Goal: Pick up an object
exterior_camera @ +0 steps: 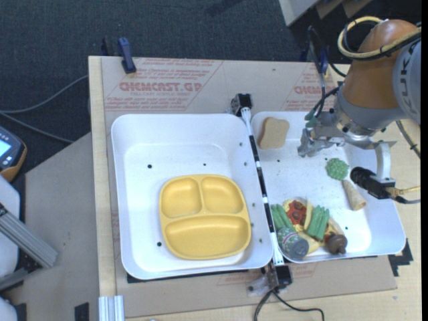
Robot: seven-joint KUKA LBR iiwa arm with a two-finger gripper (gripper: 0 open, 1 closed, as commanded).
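My gripper [309, 146] hangs over the back middle of the right bin [381, 236], with no thing between its fingers that I can see. A tan bread slice [273, 132] lies to its left in the bin's back left corner. A green broccoli floret [337, 168] sits just right of the gripper, with a beige cone-shaped piece [353, 194] below it. A heap at the bin's front holds a pizza-like slice [297, 213], green beans [318, 221], a grey-green can-like toy [291, 241] and a brown piece [336, 243].
The left bin [134, 146] holds a yellow three-compartment plate [202, 216]. A blue clamp [125, 55] stands at the bench's back left edge, and a black clip [241, 102] sits where the bins meet at the back.
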